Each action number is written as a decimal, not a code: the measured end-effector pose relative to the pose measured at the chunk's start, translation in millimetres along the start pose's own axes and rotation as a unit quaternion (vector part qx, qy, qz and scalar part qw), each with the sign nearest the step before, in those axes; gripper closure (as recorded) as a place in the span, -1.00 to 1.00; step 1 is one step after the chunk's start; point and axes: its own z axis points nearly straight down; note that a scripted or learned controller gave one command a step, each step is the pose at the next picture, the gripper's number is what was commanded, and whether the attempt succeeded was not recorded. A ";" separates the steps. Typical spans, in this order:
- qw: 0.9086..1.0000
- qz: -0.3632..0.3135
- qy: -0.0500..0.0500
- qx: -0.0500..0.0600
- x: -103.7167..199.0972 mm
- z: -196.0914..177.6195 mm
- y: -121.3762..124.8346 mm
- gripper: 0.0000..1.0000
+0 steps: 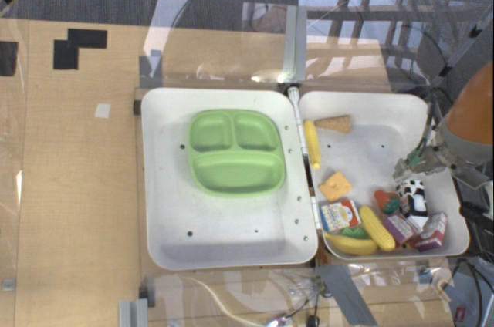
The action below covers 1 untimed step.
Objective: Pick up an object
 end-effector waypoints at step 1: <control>1.000 0.023 -0.005 -0.005 10.0 -18.1 -45.9 1.00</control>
